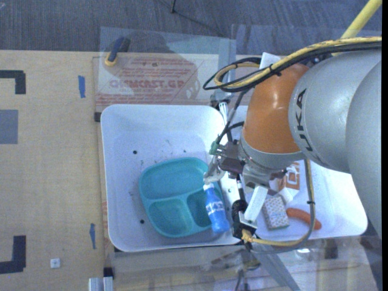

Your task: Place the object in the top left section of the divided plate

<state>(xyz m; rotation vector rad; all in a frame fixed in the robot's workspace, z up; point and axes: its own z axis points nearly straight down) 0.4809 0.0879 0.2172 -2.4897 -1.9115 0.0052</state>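
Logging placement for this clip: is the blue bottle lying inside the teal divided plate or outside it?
Partly in. The blue bottle lies tilted across the right rim of the teal divided plate, its lower end overhanging the edge, not in the top left section.

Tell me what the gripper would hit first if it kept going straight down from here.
Probably the blue bottle, which lies at the right edge of the teal divided plate in the left bin. The gripper appears directly above the bottle's top end, though depth is hard to judge.

One fixed overhead camera, slanted down on both white bins (115, 162), fairly near
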